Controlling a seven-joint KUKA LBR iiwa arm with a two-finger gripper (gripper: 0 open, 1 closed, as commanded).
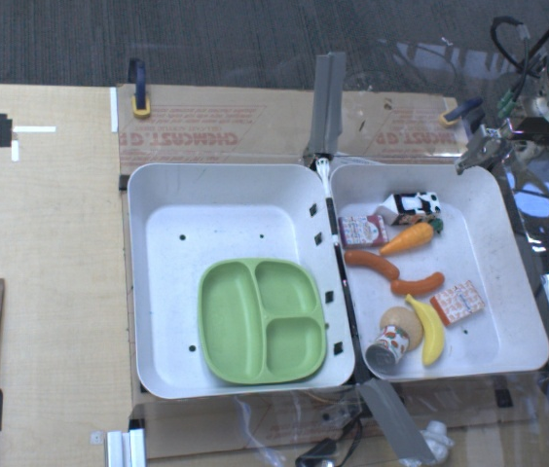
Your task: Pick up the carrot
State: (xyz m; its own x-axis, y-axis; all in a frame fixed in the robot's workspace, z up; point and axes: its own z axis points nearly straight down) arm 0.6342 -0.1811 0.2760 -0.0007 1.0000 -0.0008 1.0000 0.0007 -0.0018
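Carrot [410, 238] lay in right bin [504, 261], upper middle, tilted, green top toward cow-patterned toy [415, 204], tip beside small red carton [361, 230]. Looked like light, rigid, smooth toy; tapered, likely slippery. Best grasp: across thick middle. Gripper [479, 151] hung over bin's far right corner, well apart; jaw state could not be told.

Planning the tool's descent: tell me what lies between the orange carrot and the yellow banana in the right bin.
In the camera view, two orange-red sausages lie between the orange carrot and the yellow banana; a red-and-white packet sits just right of that stretch.
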